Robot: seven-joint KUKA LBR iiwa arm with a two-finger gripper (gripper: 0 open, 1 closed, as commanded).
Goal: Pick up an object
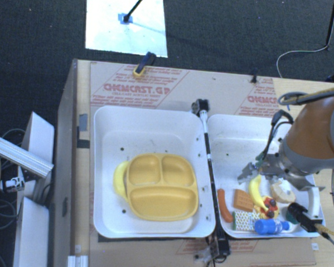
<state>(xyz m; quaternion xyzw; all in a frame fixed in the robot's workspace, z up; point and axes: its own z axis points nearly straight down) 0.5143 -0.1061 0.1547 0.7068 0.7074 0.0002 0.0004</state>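
Observation:
My gripper (pixel 255 173) hangs low over the right bin (pixel 234 133), at the end of the grey and orange arm that comes in from the right. Just below it lies a yellow banana (pixel 256 192), close to the gripper tip; I cannot tell whether they touch. Around the banana lie an orange cracker (pixel 243 200), an orange sausage (pixel 224 205), dark red berries (pixel 271 206), a pale bread roll (pixel 281 192), a blue bottle (pixel 270 226) and a white speckled square (pixel 244 220). Nothing is seen held in the gripper.
The left bin (pixel 107 155) holds a yellow divided plate (pixel 160 186) with a yellow piece (pixel 119 178) tucked under its left rim. A black rail (pixel 206 143) runs between the bins. The right bin's far half is bare white floor.

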